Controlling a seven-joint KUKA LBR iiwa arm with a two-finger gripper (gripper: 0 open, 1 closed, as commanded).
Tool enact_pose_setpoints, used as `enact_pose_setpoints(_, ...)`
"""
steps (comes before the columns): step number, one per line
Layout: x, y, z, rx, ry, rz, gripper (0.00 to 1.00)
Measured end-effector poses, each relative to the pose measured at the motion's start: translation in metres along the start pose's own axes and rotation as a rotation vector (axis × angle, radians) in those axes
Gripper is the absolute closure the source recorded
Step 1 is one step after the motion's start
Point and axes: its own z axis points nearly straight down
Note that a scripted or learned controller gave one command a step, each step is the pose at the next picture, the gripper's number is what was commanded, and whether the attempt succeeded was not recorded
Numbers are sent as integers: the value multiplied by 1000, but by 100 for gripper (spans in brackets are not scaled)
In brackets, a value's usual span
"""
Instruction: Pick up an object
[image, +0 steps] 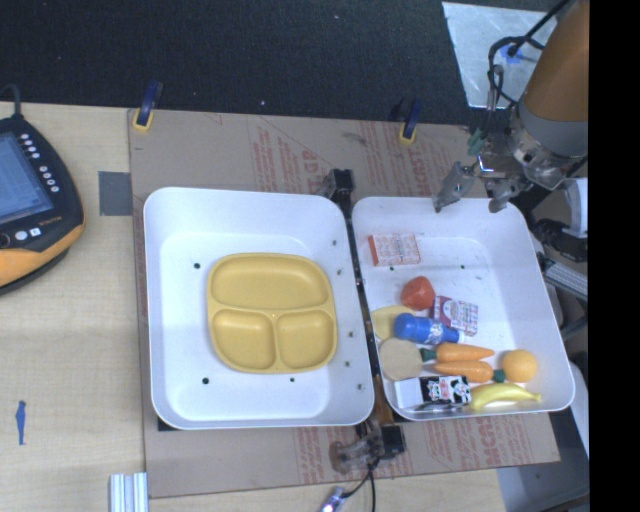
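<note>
Brown cardboard covers the pale wooden bench, clamped at its far edge, with two white bins side by side — the left bin holds a yellow divided plate. Toys crowd the right bin's near end: tomato, blue bottle, carrot, orange, banana. At the far right, the gripper hangs over the bin's far rim, fingers spread wide — gripping nothing.

Right bin far half bare; toys crowd near half.
</note>
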Motion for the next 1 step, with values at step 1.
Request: enact_pose_setpoints(1, 35, -71, 114, 4, 0, 0, 0)
